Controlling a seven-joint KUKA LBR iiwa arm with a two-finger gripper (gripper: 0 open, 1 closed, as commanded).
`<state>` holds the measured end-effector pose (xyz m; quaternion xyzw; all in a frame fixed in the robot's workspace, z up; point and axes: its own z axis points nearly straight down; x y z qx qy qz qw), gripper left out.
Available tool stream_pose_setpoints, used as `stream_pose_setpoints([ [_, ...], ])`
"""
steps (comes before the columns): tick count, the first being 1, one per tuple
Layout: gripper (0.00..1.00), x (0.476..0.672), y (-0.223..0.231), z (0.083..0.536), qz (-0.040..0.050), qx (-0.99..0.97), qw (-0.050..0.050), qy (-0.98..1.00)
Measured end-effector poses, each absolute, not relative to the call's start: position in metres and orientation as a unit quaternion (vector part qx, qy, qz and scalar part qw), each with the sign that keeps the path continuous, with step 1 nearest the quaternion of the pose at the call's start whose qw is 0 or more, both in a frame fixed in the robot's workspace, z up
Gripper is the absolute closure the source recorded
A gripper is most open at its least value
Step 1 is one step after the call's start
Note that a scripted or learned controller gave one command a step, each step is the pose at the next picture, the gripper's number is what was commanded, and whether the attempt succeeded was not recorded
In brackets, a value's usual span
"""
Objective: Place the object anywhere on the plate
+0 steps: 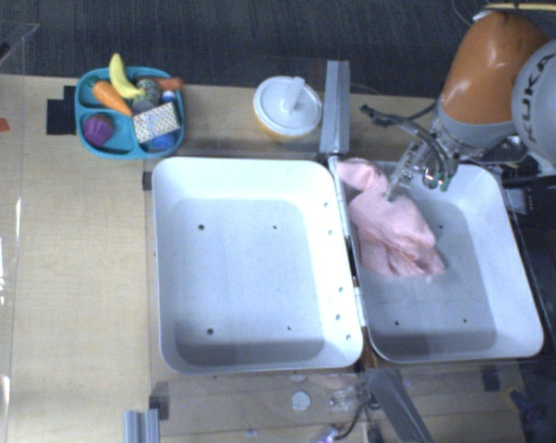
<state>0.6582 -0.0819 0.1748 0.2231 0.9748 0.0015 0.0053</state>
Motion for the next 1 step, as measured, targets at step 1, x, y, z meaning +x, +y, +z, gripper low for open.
stream_pose_setpoints([
  [1, 1.00, 0.6618, -0.0797, 0.2285, 0.0019, 0.220, 0.009, 0.975],
])
